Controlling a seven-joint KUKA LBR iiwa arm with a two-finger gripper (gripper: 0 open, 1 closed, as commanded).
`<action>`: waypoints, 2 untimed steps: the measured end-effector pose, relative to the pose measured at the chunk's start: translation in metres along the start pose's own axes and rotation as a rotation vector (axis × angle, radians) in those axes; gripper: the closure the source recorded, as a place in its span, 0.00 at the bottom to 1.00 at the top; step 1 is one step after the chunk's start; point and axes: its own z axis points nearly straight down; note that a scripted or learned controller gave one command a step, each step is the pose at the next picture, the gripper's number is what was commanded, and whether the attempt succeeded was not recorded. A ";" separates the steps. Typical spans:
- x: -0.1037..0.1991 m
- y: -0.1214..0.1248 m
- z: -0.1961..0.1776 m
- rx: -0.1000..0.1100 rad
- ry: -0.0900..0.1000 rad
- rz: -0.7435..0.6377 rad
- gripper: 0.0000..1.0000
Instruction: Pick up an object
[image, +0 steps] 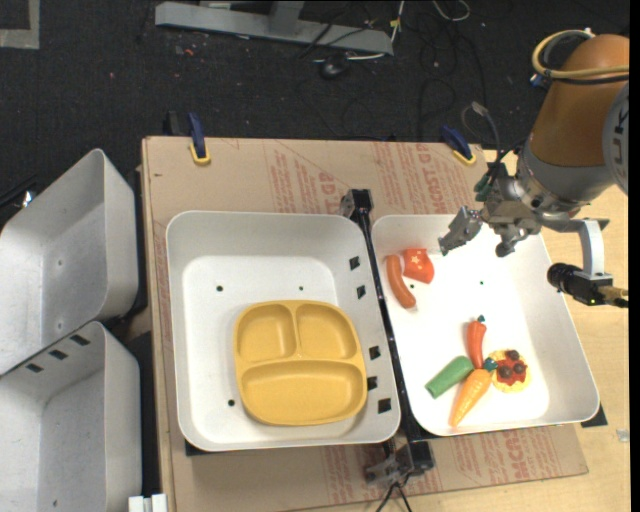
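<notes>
My gripper hangs open over the far part of the right bin, with nothing between its fingers. To its left lie a red pepper piece and a sausage near the bin's left wall. Nearer the front lie a red chilli, a green cucumber piece, an orange carrot and a yellow piece with dark berries. All of these rest on the bin floor, apart from the gripper.
The left bin holds a yellow divided plate. Two spare white bins stand off the bench at the left. A black divider runs between the two bins. Blue clamps hold the board at the back.
</notes>
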 end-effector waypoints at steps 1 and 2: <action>0.000 0.002 -0.008 -0.013 -0.001 -0.002 0.00; 0.005 -0.006 0.041 -0.008 -0.001 -0.001 0.00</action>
